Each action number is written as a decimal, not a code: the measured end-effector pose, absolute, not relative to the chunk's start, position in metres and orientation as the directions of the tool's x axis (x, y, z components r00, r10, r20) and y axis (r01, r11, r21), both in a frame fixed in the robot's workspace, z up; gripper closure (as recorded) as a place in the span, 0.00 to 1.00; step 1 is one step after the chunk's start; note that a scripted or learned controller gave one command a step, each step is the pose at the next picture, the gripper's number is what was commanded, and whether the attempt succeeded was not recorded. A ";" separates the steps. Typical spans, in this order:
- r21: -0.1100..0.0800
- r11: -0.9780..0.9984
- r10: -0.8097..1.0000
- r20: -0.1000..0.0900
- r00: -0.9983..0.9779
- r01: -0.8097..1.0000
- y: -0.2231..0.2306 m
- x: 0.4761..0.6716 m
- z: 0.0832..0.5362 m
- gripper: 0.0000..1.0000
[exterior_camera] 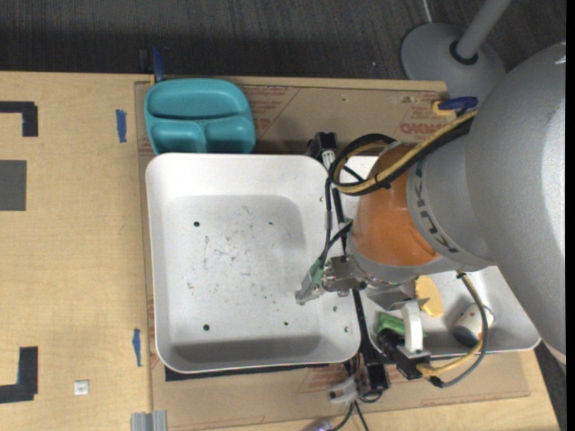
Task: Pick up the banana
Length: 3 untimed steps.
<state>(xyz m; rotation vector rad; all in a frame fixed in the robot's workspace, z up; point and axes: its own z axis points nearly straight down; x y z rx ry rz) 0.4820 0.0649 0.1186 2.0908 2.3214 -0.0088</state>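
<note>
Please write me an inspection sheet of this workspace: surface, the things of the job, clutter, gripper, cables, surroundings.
Surface: left white bin shows scuffs and small dark specks; right white bin is mostly covered by the arm.
Job's things: a yellow piece, possibly the banana, shows in the right bin beside the arm.
Clutter: a green and white object lies near the yellow piece.
Gripper: hidden under the arm; state cannot be told.
Cables: black and yellow cables loop along the wrist; more at the right bin's front edge.
Surroundings: teal tray behind the left bin; cardboard bench; dark floor.
</note>
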 end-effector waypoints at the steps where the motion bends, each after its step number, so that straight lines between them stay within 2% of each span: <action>1: 0.007 0.121 0.992 -0.021 -0.121 0.993 0.066 0.482 0.118 0.00; 2: 0.020 0.110 0.993 -0.036 -0.109 0.994 0.057 0.485 0.130 1.00; 3: 0.021 0.177 0.984 -0.038 -0.176 0.984 0.058 0.486 0.128 1.00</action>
